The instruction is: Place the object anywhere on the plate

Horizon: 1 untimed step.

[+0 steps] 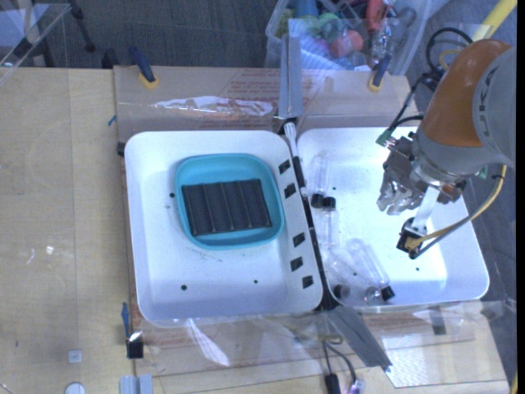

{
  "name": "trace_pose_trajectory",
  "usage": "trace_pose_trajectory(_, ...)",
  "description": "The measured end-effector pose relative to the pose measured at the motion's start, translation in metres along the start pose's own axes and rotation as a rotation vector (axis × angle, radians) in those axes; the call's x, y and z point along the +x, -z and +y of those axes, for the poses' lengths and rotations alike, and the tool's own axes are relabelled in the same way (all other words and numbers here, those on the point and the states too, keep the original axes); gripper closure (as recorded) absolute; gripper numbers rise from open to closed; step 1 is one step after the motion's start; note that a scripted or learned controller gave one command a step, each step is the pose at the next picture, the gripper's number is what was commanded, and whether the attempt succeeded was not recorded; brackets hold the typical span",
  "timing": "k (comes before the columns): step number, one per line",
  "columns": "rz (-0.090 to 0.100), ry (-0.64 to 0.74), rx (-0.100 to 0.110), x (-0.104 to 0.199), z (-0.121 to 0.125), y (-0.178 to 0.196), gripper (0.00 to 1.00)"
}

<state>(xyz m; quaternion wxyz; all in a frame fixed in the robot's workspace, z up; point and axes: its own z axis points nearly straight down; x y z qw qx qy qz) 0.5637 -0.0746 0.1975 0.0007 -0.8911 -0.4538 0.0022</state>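
Tool [399, 197] hovers over right bin; grip state indiscernible. Clear plastic bottles [367, 265] below-left, unpicked; teal square plate [226, 199] far left awaits.

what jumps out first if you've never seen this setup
The teal plate in the left bin, with a dark ribbed block lying on it, draws the eye first. Next is the orange-banded arm reaching in from the right, its pincer over the right bin, where clear plastic tubes lie near the front.
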Motion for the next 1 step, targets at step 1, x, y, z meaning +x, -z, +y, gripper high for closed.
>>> trace_pose_trajectory(1,0.000,0.000,0.000,0.0000,0.0000,0.0000,0.00)
